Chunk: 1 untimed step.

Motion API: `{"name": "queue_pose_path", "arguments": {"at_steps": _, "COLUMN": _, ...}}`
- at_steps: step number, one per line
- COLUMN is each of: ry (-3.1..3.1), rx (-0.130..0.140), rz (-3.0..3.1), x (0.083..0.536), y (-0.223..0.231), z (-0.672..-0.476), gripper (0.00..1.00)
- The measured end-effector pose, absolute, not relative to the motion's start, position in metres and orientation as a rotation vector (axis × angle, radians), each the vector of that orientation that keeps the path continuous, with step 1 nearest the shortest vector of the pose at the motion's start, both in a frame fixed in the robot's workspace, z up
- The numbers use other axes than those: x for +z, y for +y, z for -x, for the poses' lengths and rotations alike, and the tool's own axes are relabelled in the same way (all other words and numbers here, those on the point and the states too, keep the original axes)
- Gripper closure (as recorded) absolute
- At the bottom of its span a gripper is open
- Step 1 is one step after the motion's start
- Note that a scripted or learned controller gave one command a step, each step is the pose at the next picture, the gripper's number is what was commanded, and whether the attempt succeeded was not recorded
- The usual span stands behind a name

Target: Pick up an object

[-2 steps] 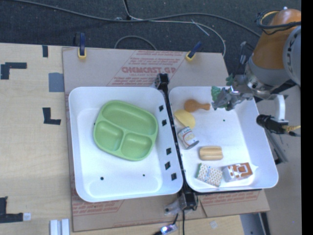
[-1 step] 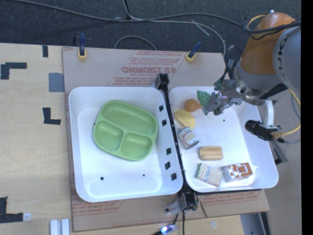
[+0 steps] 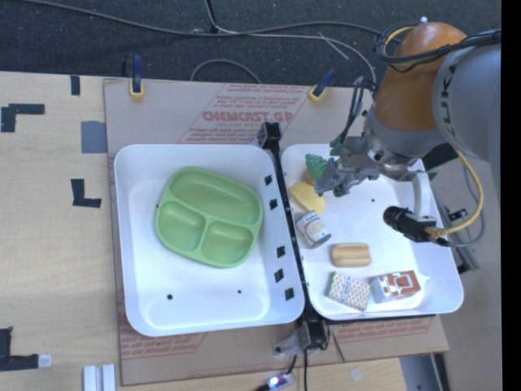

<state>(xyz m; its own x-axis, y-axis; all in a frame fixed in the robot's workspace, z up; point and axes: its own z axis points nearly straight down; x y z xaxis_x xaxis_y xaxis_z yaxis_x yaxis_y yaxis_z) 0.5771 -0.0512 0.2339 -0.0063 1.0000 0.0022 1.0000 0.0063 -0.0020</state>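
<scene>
- The gripper [image 3: 335,179] hung low over the upper left part of the right bin [image 3: 440,300], and whether it was open, closed or gripping anything could not be told (its tips were lost in dark metal and shadow).
- A small green toy [image 3: 315,168] lay just beside it, near the bin's upper left corner, partly hidden by the gripper.
- A pale yellow wedge [image 3: 304,195] sat just below the green toy, close to the divider between the bins.
- A small can [image 3: 312,228] with a reddish label lay tilted below the wedge.
- A tan bread roll [image 3: 351,255] rested near the bin's middle, to the right of the can.
- A checkered packet [image 3: 348,290] and an orange and white box [image 3: 396,286] lay side by side along the near edge, almost touching.
- The grey arm [image 3: 460,80] with its orange band reached in from the right, a black cable looping beside it.
- The left bin [image 3: 130,218] held a green divided plate [image 3: 210,217], tilted a little (three compartments).
- Both bins stood on a cardboard sheet [image 3: 236,112] held by two clamps at its far edge.
</scene>
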Motion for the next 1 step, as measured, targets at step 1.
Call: {"name": "queue_pose_path", "arguments": {"at_steps": 1, "ry": -2.227, "rx": 0.001, "rz": 2.211, "x": 0.2408, "y": 0.0035, "z": -0.5612, "gripper": 1.00}}
